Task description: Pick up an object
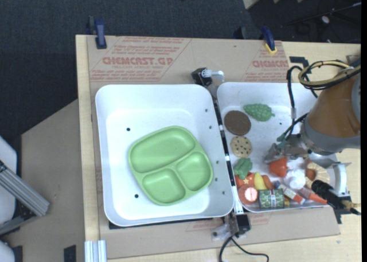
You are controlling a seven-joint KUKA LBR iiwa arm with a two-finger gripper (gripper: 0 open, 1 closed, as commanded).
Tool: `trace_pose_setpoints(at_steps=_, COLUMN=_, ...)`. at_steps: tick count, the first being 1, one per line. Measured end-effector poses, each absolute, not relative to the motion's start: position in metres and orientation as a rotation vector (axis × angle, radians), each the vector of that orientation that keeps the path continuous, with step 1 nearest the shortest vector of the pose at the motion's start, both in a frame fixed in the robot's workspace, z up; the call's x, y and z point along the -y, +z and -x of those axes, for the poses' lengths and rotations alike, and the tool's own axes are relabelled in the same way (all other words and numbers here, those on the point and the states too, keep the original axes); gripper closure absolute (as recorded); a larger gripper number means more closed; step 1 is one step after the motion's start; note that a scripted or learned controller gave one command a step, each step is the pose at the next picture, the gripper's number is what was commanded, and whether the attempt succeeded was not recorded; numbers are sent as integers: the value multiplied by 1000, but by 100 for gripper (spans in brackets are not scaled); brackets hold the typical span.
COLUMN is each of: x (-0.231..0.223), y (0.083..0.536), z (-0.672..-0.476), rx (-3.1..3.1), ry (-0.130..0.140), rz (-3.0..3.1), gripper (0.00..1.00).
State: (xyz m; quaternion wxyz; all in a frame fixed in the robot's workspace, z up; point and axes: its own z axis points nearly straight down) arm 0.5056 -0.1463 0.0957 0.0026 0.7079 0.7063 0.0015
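The grey arm with the orange band (338, 109) is seen reaching in from the right, over the right-hand shallow white bin (275, 92). The tool (282, 155) is positioned low over that bin's contents, directly above a round red-orange toy fruit (278, 167). Whether the tool is open or closed cannot be told, and nothing can be confirmed as held by it.

The right-hand bin is taken as the landmark. In its upper part a leafy green toy vegetable (257, 111) is noted, with a flat round brown disc (237, 122) just left of and below it. Below the disc, a round speckled biscuit-like piece (241, 146) is found against the bin's left wall. Further down the same wall a small green toy piece (242, 167) is recorded, touching a red round-faced item (249, 192) beneath it. Along the bin's lower edge a cluster is packed closely: a green-labelled toy can (270, 199), a small yellow piece (261, 182) and a white crumpled-looking object (295, 179). Individual items in this cluster are too crowded to be identified further.

To the left of the landmark bin, touching it along the shared edge, the left-hand shallow white bin (114, 112) is found. A light green three-compartment plastic plate (170, 164) is lying in its middle. Both bins are carried on a brown board-covered surface (137, 60), to whose far edge a blue clamp (100, 32) and a yellow-and-blue clamp (268, 41) are fixed.
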Motion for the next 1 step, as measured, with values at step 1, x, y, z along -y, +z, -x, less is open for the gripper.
trace_pose_setpoints(at_steps=1, x=61, y=191, z=-565, rx=-2228, ry=18, rz=-2202, gripper=100)
